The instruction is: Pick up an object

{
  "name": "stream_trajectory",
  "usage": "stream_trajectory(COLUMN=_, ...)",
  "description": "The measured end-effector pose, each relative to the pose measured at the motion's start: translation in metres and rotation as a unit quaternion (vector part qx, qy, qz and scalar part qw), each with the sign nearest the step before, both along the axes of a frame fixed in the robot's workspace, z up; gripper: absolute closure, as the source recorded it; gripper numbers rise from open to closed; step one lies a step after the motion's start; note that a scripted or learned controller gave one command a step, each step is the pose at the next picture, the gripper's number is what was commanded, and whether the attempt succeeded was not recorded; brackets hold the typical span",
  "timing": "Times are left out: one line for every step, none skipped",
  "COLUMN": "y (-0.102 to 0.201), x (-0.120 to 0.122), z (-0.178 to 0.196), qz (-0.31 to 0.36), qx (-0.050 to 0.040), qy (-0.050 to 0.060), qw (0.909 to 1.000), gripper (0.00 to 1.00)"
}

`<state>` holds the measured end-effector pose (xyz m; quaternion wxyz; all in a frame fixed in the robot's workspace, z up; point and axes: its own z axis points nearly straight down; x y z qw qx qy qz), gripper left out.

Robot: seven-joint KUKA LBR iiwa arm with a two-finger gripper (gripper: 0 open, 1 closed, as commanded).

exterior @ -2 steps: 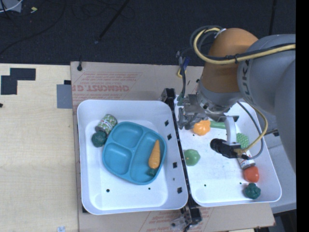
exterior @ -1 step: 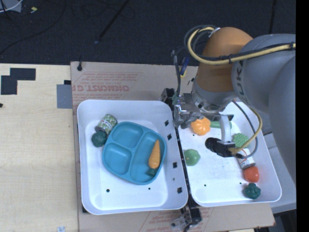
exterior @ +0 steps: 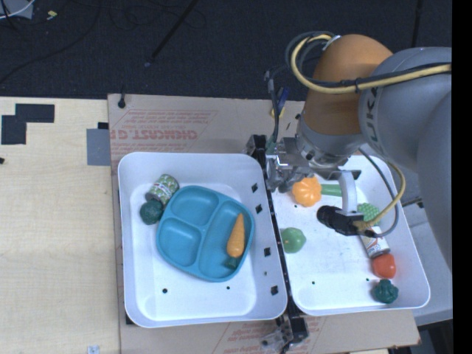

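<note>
A pale wooden tabletop [exterior: 51, 234] with a cardboard sheet [exterior: 184, 127] carries two shallow white bins, and dark carpet [exterior: 147, 35] lies beyond. The claw [exterior: 287, 174] hangs over the near-left corner of the right white bin [exterior: 346, 304], and whether it is open or closed cannot be told. Just right of it and slightly below lies the orange rounded toy vegetable [exterior: 306, 191], squat, its long axis unclear.

Below the claw sits a green round toy fruit [exterior: 293, 239], farther right a red toy tomato [exterior: 383, 265] and a dark green toy broccoli [exterior: 385, 292]. To its left, in the left white bin [exterior: 184, 308], an orange toy carrot [exterior: 236, 234] lies on a blue divided plate [exterior: 188, 238], tip toward the claw.
</note>
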<state>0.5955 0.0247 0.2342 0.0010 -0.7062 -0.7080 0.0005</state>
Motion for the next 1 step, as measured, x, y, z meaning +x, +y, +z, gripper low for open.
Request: stream_trajectory(y=-0.0045, x=-0.0011, z=0.0017, qz=-0.001, qx=-0.0002, qy=0.0, qw=1.0, gripper=1.0)
